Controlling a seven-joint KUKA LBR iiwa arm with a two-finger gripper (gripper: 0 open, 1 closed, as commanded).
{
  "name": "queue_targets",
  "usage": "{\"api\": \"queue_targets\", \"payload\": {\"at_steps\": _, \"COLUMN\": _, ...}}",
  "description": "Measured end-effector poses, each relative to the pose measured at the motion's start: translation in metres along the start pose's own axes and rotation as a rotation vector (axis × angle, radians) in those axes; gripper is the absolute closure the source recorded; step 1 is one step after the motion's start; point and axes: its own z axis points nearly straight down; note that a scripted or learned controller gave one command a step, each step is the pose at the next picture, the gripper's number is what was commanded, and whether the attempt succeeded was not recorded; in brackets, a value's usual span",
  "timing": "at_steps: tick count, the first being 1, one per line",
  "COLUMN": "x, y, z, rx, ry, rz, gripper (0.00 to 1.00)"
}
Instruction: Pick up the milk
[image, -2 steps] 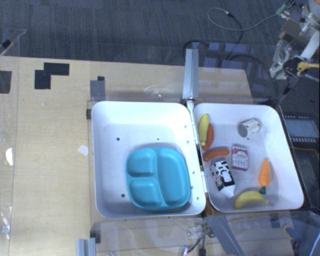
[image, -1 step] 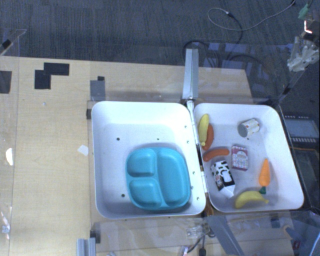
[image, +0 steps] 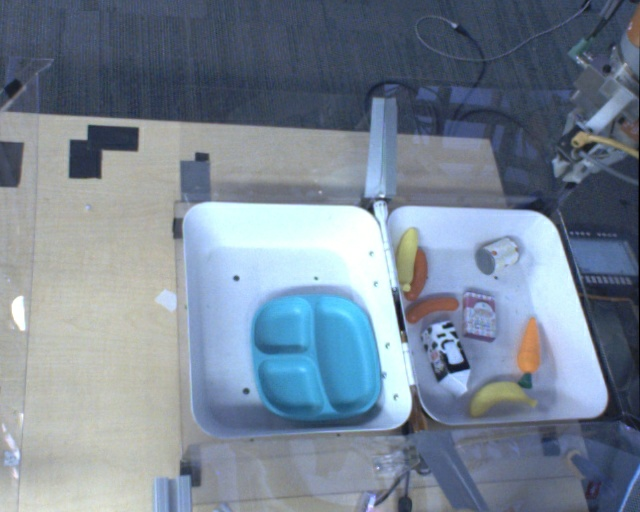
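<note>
The milk (image: 445, 350) is a small carton with black and white cow patches. It lies on its side in the right bin (image: 560, 250), near the bin's front left. My gripper (image: 580, 150) hangs at the top right, beyond the far right corner of that bin and well away from the milk.
Around the milk lie a sausage (image: 432, 307), a pink box (image: 480, 315), a carrot (image: 529, 346) and a banana (image: 501, 397). Farther back are a second banana (image: 406, 257) and a grey can (image: 497, 255). A blue divided tray (image: 315, 355) sits in the left bin (image: 230, 250).
</note>
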Motion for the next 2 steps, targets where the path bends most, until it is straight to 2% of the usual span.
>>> {"api": "queue_targets", "payload": {"at_steps": 1, "x": -0.0475, "y": 0.012, "z": -0.0794, "rx": -0.003, "ry": 0.001, "rz": -0.177, "gripper": 1.0}}
{"api": "queue_targets", "payload": {"at_steps": 2, "x": -0.045, "y": 0.012, "z": -0.0891, "rx": -0.005, "ry": 0.001, "rz": -0.184, "gripper": 1.0}}
